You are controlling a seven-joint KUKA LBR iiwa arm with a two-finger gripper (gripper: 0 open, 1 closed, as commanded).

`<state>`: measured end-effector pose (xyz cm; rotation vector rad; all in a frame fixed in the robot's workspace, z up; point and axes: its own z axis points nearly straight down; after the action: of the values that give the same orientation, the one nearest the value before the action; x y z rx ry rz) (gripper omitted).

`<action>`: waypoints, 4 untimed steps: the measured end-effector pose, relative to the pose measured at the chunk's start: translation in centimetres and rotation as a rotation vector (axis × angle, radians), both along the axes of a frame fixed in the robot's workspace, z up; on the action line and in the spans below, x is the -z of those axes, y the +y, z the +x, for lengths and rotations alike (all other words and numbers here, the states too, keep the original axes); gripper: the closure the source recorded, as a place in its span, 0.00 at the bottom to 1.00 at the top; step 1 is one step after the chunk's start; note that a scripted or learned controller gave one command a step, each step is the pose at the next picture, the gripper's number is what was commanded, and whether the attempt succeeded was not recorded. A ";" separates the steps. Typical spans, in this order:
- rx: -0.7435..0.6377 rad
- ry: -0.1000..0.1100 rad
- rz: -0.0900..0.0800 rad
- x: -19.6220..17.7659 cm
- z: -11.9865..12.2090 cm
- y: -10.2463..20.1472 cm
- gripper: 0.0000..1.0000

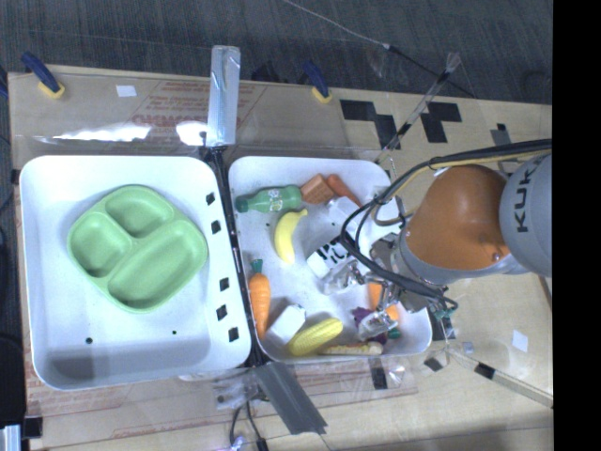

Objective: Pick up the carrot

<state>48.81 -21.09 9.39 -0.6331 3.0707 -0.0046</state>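
The carrot (pixel 259 299) is orange with a small green top. It lies lengthwise along the left wall of the right bin (pixel 282 164), top end pointing toward the back. My gripper (pixel 374 306) is down in the front right part of the same bin, well to the right of the carrot and not touching it. The grey wrist and orange band (pixel 458 222) cover the bin's right side. A small orange piece (pixel 376 293) shows right at the gripper; I cannot tell what it is or whether it is held.
The right bin also holds a green bottle (pixel 270 199), a banana (pixel 286 235), an orange-brown block (pixel 324 188), a white packet (pixel 329 252), a white block (pixel 286 322) and a yellow fruit (pixel 316 336) beside the carrot. A green divided plate (pixel 138 245) sits in the left bin (pixel 56 346).
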 end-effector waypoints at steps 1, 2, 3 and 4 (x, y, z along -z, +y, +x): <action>-0.008 0.000 0.001 -1.0 0.1 0.2 1.00; -0.009 0.000 0.001 -1.0 0.1 0.2 0.00; -0.016 -0.002 0.001 -2.0 0.3 0.4 1.00; -0.016 -0.002 0.001 -2.0 0.3 0.4 0.00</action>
<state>49.11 -20.68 11.34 -0.6580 3.0636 -0.0038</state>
